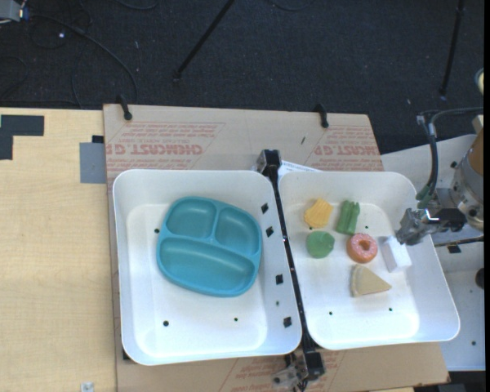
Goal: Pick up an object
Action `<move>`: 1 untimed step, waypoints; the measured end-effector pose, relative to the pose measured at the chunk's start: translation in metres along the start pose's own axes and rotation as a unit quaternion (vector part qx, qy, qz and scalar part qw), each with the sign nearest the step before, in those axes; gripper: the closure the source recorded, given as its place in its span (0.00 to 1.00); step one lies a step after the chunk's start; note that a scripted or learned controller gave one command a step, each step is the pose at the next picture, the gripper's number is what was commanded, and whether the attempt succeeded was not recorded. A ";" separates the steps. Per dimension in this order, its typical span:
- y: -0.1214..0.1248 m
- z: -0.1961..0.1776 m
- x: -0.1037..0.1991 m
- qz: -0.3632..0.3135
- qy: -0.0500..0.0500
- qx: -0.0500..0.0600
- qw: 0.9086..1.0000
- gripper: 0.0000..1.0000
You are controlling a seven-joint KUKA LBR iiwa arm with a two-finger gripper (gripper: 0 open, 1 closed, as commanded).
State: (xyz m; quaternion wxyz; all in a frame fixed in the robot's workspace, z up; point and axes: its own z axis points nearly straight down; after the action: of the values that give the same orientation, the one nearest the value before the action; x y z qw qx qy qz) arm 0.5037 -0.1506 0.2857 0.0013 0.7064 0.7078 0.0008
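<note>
Approach step: end effector (412, 227) at right bin's (429, 321) 3 o'clock rim, finger state unclear; next, descend onto pink donut (362, 247) at its 9 o'clock.

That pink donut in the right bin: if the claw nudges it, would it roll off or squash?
The donut lies flat on the bin floor, so a nudge would probably slide it, not roll it. It looks like a small toy, likely light. Whether it squashes can't be told from here.
</note>
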 end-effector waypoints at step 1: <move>-0.002 0.017 0.044 -0.001 0.002 0.004 1.000 1.00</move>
State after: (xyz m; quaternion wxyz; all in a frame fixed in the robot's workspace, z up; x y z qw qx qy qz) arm 0.5014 -0.1062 0.2687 -0.0024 0.7056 0.7086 -0.0007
